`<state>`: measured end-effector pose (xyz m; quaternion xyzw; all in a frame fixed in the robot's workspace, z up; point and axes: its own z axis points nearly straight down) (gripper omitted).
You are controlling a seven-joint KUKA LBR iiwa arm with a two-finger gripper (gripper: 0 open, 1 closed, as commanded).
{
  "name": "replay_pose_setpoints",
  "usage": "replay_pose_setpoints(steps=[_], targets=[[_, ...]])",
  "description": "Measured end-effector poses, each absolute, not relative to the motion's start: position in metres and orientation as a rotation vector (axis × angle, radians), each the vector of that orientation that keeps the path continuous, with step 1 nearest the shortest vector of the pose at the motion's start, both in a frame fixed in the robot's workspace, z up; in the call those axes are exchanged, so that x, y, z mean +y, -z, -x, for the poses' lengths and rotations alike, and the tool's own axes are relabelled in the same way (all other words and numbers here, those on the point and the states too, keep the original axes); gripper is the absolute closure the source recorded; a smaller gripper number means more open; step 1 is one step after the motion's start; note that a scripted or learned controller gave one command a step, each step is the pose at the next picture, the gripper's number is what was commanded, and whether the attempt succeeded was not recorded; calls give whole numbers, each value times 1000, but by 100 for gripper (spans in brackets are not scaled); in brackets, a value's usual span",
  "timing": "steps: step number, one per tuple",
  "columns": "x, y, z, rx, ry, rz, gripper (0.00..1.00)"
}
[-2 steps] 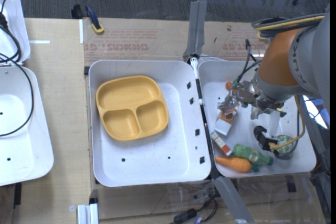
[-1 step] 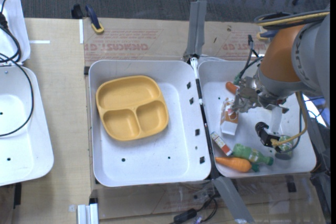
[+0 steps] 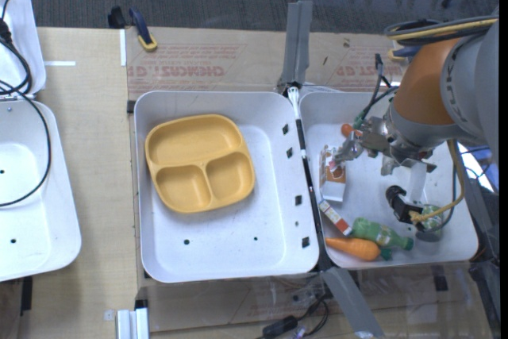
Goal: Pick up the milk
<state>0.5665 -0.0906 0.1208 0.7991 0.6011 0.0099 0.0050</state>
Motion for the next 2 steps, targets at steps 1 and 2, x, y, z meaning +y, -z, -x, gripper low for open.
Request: replay_pose_setpoints(steps=[1,2], targets=[[-92,-106,-589,1830,-29,-2542,0],[-162,-106,-632,1568,-33,-2707,0]])
